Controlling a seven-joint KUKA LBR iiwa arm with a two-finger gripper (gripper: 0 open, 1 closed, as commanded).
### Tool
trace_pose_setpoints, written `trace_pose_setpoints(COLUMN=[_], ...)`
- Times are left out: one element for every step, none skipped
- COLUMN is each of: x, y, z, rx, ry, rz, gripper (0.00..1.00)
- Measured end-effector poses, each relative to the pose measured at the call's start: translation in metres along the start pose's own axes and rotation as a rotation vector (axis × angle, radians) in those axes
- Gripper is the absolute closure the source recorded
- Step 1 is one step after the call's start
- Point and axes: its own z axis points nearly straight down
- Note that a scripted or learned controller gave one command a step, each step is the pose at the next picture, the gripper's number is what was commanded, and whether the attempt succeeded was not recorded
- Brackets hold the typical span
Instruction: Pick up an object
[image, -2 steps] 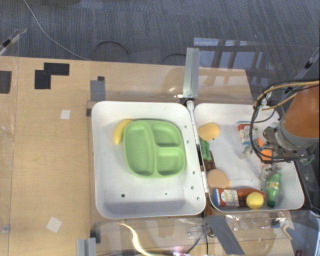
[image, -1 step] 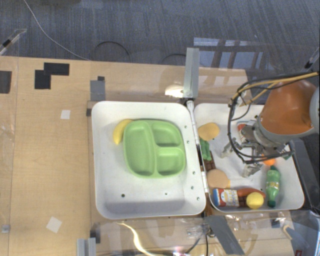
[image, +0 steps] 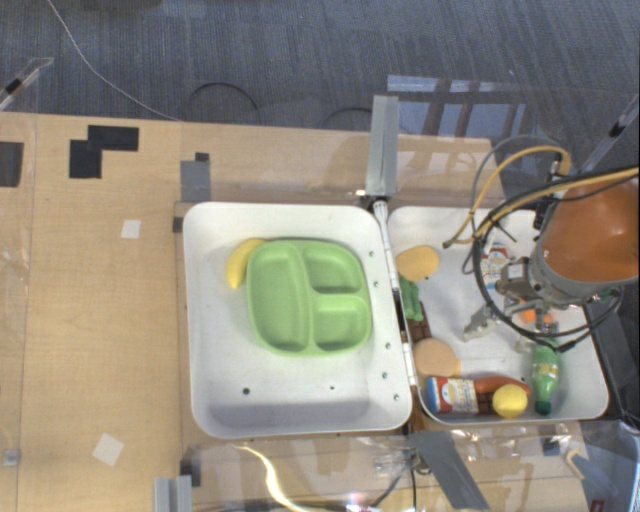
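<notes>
your gripper (image: 527, 315) hangs in the right bin (image: 445, 300); i can't tell its jaw state. the green bottle (image: 545, 378), probably upright, stands just below it.

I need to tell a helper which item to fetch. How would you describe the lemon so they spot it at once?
Look in the right bin, along its near edge. The lemon lies there between a sauce bottle and a green bottle. It is the small, round, bright yellow one.

Two white bins (image: 290, 415); one green tray (image: 305, 295); one banana (image: 238, 262); one lemon (image: 510, 400); two bottles (image: 545, 375).
</notes>
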Motion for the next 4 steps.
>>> trace_pose_setpoints(x=[0.02, 0.001, -0.022, -0.013], y=[-0.049, -0.114, -0.108, -0.116], z=[0.003, 0.003, 0.006, 0.005], rx=[-0.007, -0.01, -0.011, -0.01], ry=[-0.003, -0.014, -0.006, -0.004], rz=[-0.086, -0.572, -0.593, -0.532], gripper=[0.0, 0.0, 0.0, 0.0])
